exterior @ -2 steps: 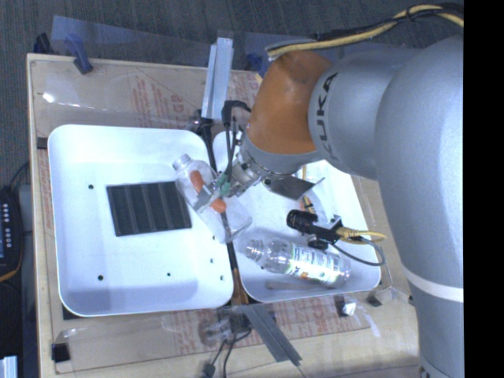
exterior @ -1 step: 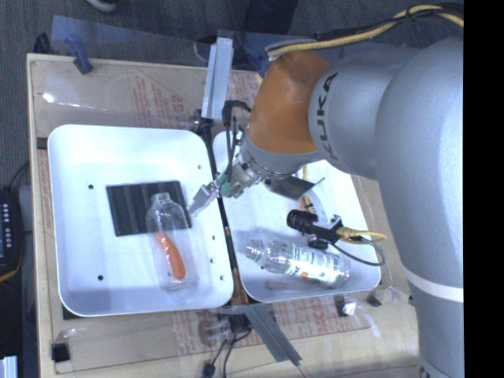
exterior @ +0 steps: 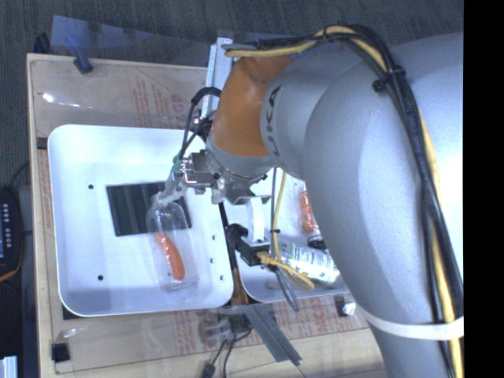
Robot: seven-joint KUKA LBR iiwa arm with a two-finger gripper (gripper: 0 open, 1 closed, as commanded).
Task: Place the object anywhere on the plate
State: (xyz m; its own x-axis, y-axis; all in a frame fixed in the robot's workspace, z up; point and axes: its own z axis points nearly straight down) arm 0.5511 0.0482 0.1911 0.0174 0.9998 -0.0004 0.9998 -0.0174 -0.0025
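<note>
A clear plastic packet with an orange carrot-like piece (exterior: 172,257) inside lies lengthwise in the left bin (exterior: 79,211). Its upper end reaches up between the fingertips of my gripper (exterior: 167,197), which is shut on it. The black rectangular plate (exterior: 134,208) lies flat on the left bin's floor. The gripper hangs over the plate's right edge. The packet's lower part rests just in front of the plate's right corner, on white bin floor. The arm's grey body and orange band (exterior: 244,116) hide the strip between the bins.
The right bin (exterior: 260,294) holds an orange item (exterior: 305,211), a crumpled printed packet (exterior: 313,263) and a yellow piece (exterior: 285,268). The arm covers most of that bin. White floor of the left bin lies left of and behind the plate.
</note>
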